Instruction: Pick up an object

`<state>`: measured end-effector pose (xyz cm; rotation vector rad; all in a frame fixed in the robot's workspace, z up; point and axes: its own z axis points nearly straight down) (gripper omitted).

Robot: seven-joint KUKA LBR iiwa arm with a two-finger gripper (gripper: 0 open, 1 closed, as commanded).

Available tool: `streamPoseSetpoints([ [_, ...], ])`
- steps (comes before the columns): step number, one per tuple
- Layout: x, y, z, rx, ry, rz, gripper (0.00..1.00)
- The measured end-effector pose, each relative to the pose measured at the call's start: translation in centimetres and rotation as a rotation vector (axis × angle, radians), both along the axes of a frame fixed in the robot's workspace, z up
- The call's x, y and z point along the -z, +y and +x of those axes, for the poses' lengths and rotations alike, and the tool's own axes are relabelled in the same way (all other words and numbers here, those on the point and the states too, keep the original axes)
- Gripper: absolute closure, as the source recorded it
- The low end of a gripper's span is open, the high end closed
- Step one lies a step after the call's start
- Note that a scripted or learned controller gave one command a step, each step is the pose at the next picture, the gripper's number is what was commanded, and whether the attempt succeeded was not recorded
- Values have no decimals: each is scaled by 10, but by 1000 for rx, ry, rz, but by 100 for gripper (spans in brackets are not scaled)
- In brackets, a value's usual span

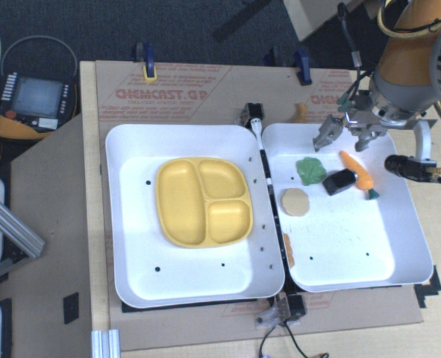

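Two shallow white plastic bins [130, 274] side by side, yellow three-compartment plate [204, 200] in the left bin, gripper [347, 134] with fingers spread apart above the right bin's far edge, holding nothing, orange toy carrot [357, 171], green leafy piece [310, 170], black block [339, 182] and round tan disc [295, 201] near below.

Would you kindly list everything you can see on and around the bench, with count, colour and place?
Bins: 2, white, side by side on the bench.
Divided plate: 1, yellow, in the left bin.
Green piece: 1, green, right bin, upper part.
Carrot: 1, orange, right bin, right of the green piece.
Black block: 1, black, right bin, touching the carrot.
Round piece: 1, beige, right bin, below the green piece.
Clamps: 2, blue, on the board's far edge.
Pendant: 1, black with a screen, left of the bench.
Arm: 1, grey with an orange band, at upper right.
Gripper: 1, grey, fingers apart, above the right bin's far edge, holding nothing.
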<state>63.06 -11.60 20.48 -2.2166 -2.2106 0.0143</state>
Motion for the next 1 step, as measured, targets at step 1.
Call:
streamPoseSetpoints([
  [1,-8,0,3,-3,-14,-2,0],
])
